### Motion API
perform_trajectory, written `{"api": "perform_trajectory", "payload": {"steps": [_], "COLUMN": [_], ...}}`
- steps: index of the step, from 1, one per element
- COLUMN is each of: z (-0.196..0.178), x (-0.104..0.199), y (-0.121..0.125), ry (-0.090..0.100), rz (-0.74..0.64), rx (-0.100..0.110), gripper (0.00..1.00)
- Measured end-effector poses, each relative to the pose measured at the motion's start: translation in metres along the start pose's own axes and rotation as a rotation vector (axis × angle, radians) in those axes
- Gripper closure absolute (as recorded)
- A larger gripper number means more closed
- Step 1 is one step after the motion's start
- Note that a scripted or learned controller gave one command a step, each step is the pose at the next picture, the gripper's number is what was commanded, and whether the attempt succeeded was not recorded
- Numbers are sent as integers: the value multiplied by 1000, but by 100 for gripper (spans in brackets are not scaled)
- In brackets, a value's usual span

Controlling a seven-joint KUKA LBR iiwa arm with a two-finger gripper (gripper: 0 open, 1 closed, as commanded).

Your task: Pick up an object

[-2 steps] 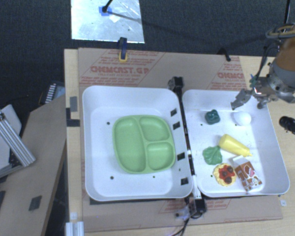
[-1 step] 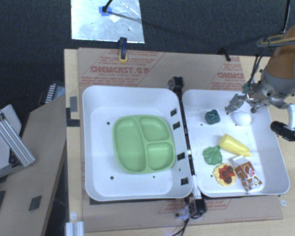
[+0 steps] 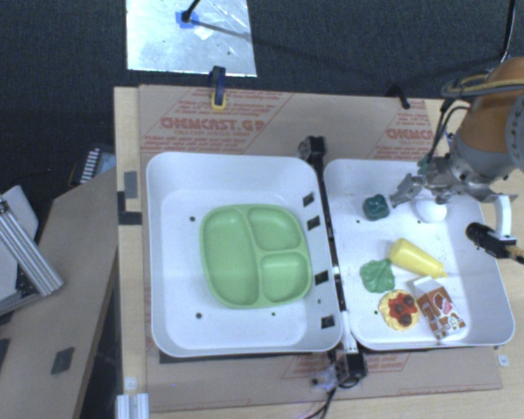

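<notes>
gripper (image 3: 426, 192) over right bin (image 3: 498, 299) | white ball (image 3: 431, 209) beneath | green tray (image 3: 251, 256) left bin (image 3: 170, 234)

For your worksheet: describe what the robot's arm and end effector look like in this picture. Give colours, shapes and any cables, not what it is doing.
The arm is a thick, rounded grey body with an orange band above the wrist. Thin dark cables loop beside the band. The end effector is a cluster of grey metallic parts, narrower than the arm. A black, stubby cylindrical part sticks out on a pale bracket below the wrist.
</notes>
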State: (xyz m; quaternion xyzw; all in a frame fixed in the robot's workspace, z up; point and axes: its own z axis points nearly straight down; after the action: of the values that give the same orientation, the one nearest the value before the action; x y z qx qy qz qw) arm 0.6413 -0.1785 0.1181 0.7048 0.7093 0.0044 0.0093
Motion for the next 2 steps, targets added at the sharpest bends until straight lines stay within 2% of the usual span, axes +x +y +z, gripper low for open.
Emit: {"api": "perform_trajectory", "payload": {"steps": [1, 2], "z": [-8, -61], "x": [1, -5], "y": [0, 12], "ry": [1, 5], "rz": [-2, 0], "rx": [2, 12], "gripper": [100, 100]}}
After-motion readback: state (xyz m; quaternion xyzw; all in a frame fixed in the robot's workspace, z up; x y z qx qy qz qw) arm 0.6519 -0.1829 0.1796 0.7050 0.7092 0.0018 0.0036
